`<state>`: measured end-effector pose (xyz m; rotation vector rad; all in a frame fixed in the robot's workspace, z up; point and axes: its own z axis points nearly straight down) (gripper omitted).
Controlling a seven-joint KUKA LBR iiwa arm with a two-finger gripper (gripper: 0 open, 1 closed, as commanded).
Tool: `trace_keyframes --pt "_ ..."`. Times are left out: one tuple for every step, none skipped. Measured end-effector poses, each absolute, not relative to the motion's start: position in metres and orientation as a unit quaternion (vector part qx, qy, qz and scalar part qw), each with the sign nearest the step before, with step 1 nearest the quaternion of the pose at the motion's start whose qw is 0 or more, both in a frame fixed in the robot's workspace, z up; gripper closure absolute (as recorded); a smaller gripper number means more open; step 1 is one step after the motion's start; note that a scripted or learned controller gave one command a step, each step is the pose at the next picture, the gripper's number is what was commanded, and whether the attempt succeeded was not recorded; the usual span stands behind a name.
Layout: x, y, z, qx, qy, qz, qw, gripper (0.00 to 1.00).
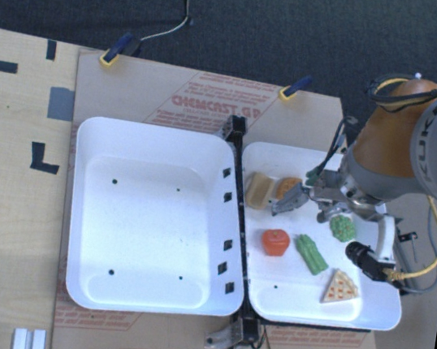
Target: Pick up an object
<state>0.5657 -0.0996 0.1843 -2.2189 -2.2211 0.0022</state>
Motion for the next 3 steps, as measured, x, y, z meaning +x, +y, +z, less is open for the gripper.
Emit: trace_keyframes --pt "0.673 -0.071 0.185 -0.705 -0.709 -0.0025 -0.003 0.0" --pt "0.668 -0.001 0.184 -0.705 -0.71 0.0003 0.001 0.0" --pt "0.669 -0.032 0.34 -0.707 -0.707 -0.0037 -0.005 0.0"
